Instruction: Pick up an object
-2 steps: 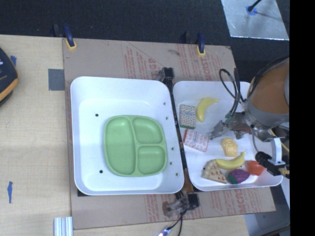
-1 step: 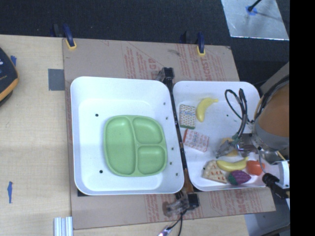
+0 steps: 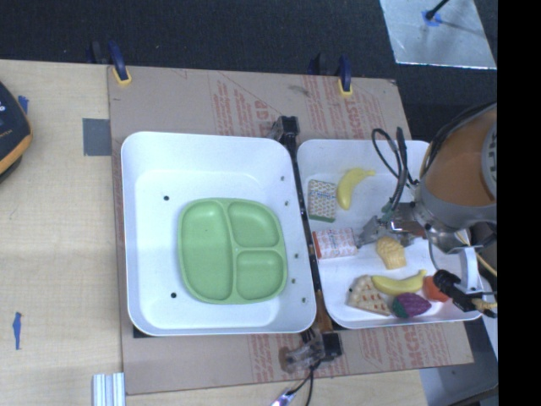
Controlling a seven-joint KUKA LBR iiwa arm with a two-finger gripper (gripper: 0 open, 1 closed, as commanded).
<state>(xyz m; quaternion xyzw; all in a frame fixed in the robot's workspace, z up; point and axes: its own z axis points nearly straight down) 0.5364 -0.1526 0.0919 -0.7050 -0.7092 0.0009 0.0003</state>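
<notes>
Since the gripper is hanging over the right bin, the likeliest target is looking like the pale yellow toy lying just below it, near the middle of that bin. I'm judging it to be a light, hollow plastic piece: stiff enough not to crush, smooth enough to slip, so a squeeze across its narrow width is looking like the safest hold. The other candidates are sitting around it: a banana and a checkered packet toward the far side, a red and white box against the left wall, and a second banana, a waffle piece and a purple toy crowding together at the near edge, touching, so harder to isolate. The arm's wrist and cables are covering the bin's right part, and I'm not managing to tell whether the gripper is open or closed, or whether it is touching anything. The left bin is holding a green divided plate.
</notes>
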